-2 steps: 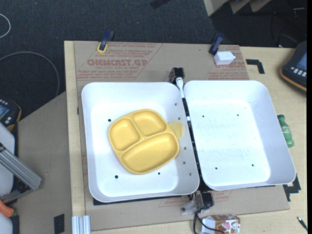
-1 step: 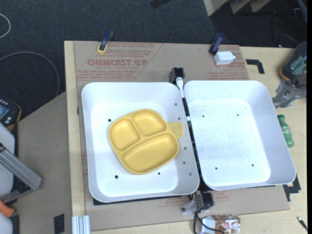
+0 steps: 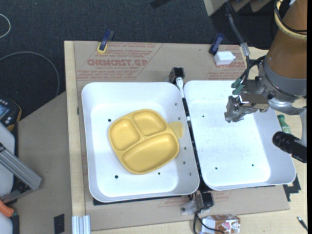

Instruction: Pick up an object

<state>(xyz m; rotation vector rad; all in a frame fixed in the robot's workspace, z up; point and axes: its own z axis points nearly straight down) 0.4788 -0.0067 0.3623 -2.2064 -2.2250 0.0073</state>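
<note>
The yellow plate (image 3: 144, 141), a three-part divided dish, lies flat in the left bin (image 3: 92, 130), filling most of its floor and nothing else with it. The gripper (image 3: 233, 115) hangs over the right bin (image 3: 243, 174), well apart from the plate, and nothing sits between its fingers; whether they are parted or closed I cannot tell. I judge the approach not yet begun: the arm must cross to the left bin and descend on a plate rim.
</note>
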